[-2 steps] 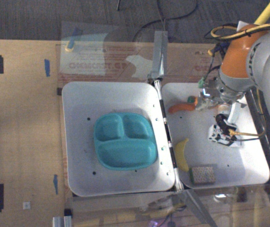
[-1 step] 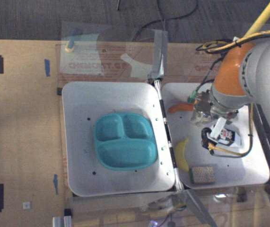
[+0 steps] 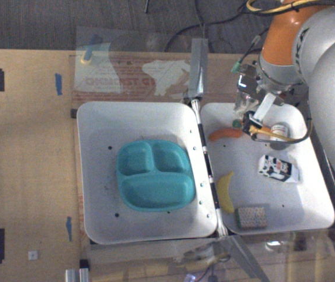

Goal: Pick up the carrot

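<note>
Plywood bench surface point(image 3: 32, 175) carries two shallow white bins set side by side, with dark floor and loose cables beyond its far edge. Taking the metal divider point(image 3: 205, 157) where the two bins meet as the landmark: the left bin point(image 3: 97, 128) lies on its left and holds a teal sectioned plate point(image 3: 154, 176) near the bin's centre, with bare white floor on all sides between the plate and the bin walls. The right bin point(image 3: 314, 210) lies on the divider's right. The carrot point(image 3: 226, 134) lies in this bin's far portion, just beside the divider, its long axis running roughly across the bin; open floor lies on its near side. A banana point(image 3: 226, 192) lies nearer the camera, close along the divider, and a tan speckled block point(image 3: 251, 217) sits just right of the banana's near end, by the bin's near wall. A small printed card-like item point(image 3: 276, 167) lies farther right of the divider, mid-bin, well apart from the carrot. A small white cylindrical object point(image 3: 278, 130) sits right of the carrot near the far wall. The grey arm with the orange band point(image 3: 281, 37) enters from the right, and the gripper point(image 3: 244, 117) sits over the carrot's right end. Whether it is wide, narrow or closed on anything cannot be told from this angle.
</note>
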`<action>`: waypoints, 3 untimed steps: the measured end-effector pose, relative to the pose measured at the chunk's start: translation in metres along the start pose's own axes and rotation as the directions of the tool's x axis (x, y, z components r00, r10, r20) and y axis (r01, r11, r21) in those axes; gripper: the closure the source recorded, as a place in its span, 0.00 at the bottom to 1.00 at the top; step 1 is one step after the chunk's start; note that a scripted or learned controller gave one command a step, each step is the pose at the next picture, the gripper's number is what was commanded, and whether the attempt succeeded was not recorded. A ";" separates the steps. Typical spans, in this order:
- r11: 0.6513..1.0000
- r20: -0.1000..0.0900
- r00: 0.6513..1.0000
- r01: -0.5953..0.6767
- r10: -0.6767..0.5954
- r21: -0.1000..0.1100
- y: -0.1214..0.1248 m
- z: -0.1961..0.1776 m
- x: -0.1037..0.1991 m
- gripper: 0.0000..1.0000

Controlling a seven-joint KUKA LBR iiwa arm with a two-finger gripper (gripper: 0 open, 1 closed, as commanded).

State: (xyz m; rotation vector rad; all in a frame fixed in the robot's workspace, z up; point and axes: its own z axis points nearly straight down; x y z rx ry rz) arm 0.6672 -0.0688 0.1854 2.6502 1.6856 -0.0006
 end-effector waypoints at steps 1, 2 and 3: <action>0.993 0.000 0.993 -0.122 0.122 0.003 -0.075 0.046 -0.063 1.00; 0.989 0.000 0.989 -0.146 0.146 0.001 -0.039 0.001 -0.021 1.00; 0.981 0.000 0.981 0.194 -0.194 -0.003 -0.011 0.000 -0.010 1.00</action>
